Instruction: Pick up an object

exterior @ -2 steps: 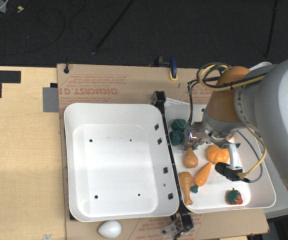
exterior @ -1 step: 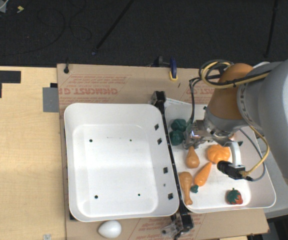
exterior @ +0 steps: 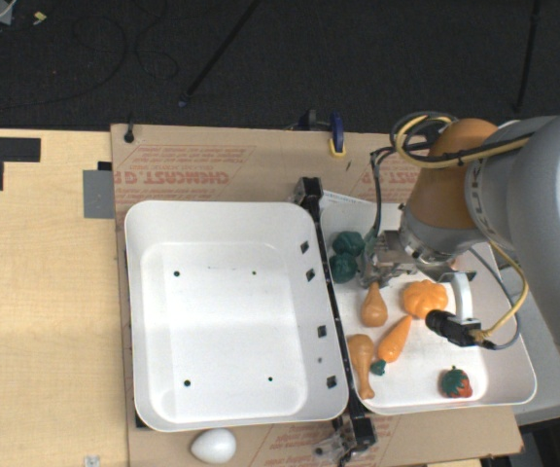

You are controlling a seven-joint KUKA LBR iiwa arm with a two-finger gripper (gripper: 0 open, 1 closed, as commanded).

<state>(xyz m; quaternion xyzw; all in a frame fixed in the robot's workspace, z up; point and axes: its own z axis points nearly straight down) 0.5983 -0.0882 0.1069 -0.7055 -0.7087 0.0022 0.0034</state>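
My gripper [exterior: 381, 267] hangs low in the right bin [exterior: 502, 377], near its back left part. It sits just right of a dark green toy [exterior: 345, 255] and just above a small orange pear-shaped piece [exterior: 373, 305]. An orange pumpkin-like toy [exterior: 423, 298] lies right below the wrist. A carrot [exterior: 394, 341] with a green tip lies slantwise in the middle, and a longer orange piece [exterior: 361, 360] lies along the left wall. A red and green strawberry [exterior: 456, 383] sits near the front right corner. I see nothing between the gripper's tips.
The left bin [exterior: 222, 309] lies beside the right one, with black clips [exterior: 323, 280] along their shared wall. A white egg [exterior: 213, 446] rests on the cardboard in front of the left bin. The arm's grey body [exterior: 518, 193] and cables overhang the right bin's back right.
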